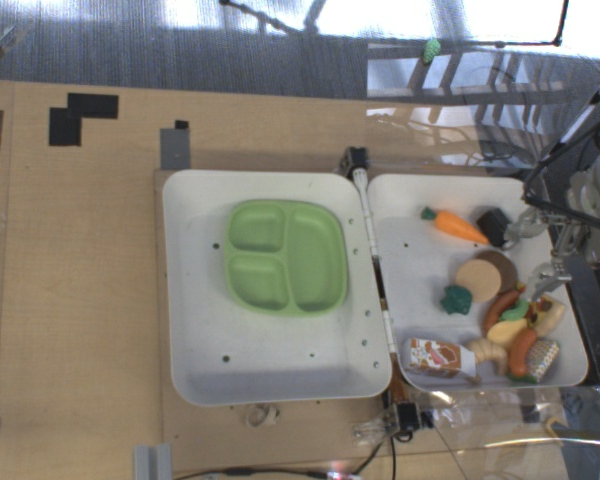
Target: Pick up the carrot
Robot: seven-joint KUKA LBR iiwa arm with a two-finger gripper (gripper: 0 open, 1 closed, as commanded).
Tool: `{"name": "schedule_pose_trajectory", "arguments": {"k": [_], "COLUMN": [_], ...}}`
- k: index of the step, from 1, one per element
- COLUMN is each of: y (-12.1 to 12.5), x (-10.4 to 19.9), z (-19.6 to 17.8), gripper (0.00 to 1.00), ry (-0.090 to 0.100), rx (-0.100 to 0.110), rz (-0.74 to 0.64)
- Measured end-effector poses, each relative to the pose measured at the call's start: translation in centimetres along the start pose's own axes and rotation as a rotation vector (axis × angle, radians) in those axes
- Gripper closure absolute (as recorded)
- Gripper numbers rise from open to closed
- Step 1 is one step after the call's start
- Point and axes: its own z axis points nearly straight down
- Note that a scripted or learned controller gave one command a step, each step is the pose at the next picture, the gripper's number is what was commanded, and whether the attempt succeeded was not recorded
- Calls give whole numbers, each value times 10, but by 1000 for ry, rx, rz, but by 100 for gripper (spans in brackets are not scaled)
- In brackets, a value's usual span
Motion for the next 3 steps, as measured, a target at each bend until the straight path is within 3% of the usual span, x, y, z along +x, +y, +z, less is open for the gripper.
{"name": "schedule_pose_trajectory", "arguments": {"k": [1,2,3], "y": [5,24,25], "x": [-42,-70,-74], "z": [140,145,131], "gripper": [0,0,100], "ry": [5,-4,-17], "rx": [-3,-1,1], "rz": [24,98,91]}}
